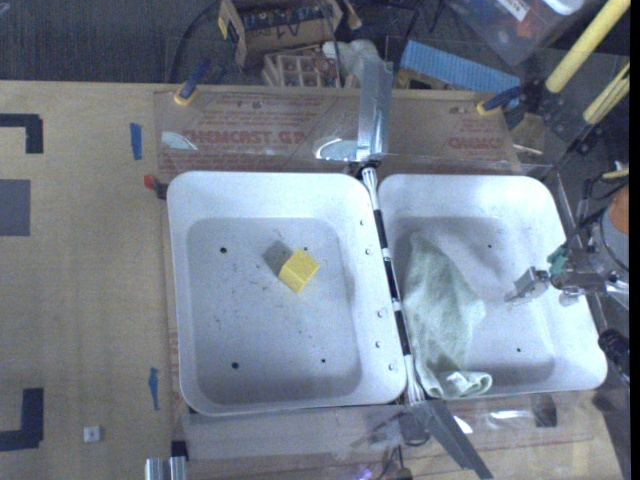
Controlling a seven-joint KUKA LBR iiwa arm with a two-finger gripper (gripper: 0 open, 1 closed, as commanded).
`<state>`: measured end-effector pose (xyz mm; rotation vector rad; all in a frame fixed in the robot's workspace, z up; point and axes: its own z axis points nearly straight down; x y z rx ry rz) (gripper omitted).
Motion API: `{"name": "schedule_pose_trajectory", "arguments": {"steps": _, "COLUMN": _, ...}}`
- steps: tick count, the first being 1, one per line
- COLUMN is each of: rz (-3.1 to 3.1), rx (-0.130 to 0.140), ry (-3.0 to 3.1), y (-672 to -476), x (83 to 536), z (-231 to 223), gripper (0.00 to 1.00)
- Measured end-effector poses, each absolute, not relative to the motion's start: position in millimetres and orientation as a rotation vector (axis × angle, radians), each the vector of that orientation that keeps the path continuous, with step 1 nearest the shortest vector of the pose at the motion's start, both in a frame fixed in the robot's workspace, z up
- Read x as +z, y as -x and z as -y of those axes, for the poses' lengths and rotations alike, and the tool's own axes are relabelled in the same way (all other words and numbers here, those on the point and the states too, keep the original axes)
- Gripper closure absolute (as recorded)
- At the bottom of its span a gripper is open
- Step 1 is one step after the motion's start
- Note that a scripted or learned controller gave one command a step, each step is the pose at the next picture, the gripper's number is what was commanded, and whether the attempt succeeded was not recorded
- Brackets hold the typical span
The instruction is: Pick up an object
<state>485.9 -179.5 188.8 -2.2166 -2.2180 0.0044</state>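
Note:
A small yellow block lies near the middle of the left bin, with a grey shadow patch beside it. A crumpled pale green cloth lies in the left half of the right bin, running down to its near rim. My gripper reaches in from the right edge, low over the right part of the right bin. It is to the right of the cloth, apart from it, and I see nothing in it.
A metal divider strip runs between the two bins. Clear plastic sheeting and clutter sit behind the bins. Blue tape marks dot the wooden bench at left.

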Motion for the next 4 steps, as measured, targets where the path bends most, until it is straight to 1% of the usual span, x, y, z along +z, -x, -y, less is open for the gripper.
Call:
{"name": "schedule_pose_trajectory", "arguments": {"steps": 1, "rz": 1.753, "rx": 0.007, "ry": 2.598, "y": -478.8, "x": 120.2, "z": 129.5, "gripper": 0.0}}
{"name": "schedule_pose_trajectory", "arguments": {"steps": 2, "rz": 1.747, "rx": 0.011, "ry": 2.602, "y": -478.8, "x": 126.8, "z": 131.3, "gripper": 1.0}}
{"name": "schedule_pose_trajectory", "arguments": {"steps": 3, "rz": 1.855, "rx": 0.007, "ry": 2.532, "y": -480.2, "x": 209.3, "z": 81.4, "gripper": 1.0}}
{"name": "schedule_pose_trajectory", "arguments": {"steps": 4, "rz": 1.951, "rx": 0.006, "ry": 2.46, "y": -480.8, "x": 294.5, "z": 130.9, "gripper": 1.0}}
